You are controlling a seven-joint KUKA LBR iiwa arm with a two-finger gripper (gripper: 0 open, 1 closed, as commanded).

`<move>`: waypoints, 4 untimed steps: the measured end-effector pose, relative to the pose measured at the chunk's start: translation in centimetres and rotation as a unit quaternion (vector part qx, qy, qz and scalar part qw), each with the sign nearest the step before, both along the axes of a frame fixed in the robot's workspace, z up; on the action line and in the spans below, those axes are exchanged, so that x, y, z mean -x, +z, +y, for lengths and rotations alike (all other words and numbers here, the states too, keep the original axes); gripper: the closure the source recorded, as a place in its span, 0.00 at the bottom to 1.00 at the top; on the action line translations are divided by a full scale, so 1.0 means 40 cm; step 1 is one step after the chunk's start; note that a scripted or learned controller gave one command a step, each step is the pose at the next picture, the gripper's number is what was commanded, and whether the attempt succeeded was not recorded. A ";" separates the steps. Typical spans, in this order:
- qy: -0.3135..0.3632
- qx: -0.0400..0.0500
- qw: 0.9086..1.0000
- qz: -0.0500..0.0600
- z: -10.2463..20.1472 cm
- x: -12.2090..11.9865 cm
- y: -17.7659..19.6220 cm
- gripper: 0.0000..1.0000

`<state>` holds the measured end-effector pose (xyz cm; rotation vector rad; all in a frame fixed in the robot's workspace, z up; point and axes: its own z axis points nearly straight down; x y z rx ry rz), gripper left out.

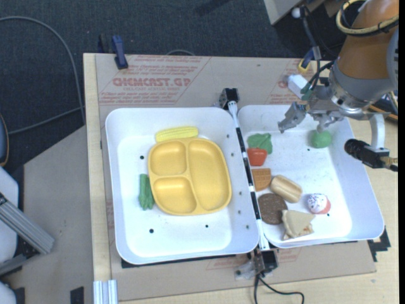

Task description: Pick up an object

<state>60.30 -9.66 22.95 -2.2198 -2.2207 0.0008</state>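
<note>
the grey two-finger gripper [308, 121] hangs with fingers spread over the right white bin [354, 189], holding nothing. the small round green toy [321, 139] lies just beside; centre over it before closing.

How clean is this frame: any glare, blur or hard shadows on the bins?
Camera view: light is even and soft; the left bin looks bright white with little surface detail; the tool is slightly soft-edged; the yellow tray and the toy food stay sharp, casting only faint shadows.
</note>
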 end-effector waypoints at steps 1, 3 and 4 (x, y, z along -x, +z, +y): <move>0.000 0.000 1.000 0.000 0.005 -0.042 -0.212 0.00; 0.001 0.001 1.000 -0.002 0.001 -0.124 -0.361 0.00; 0.000 0.001 1.000 -0.002 -0.148 -0.159 -0.361 0.00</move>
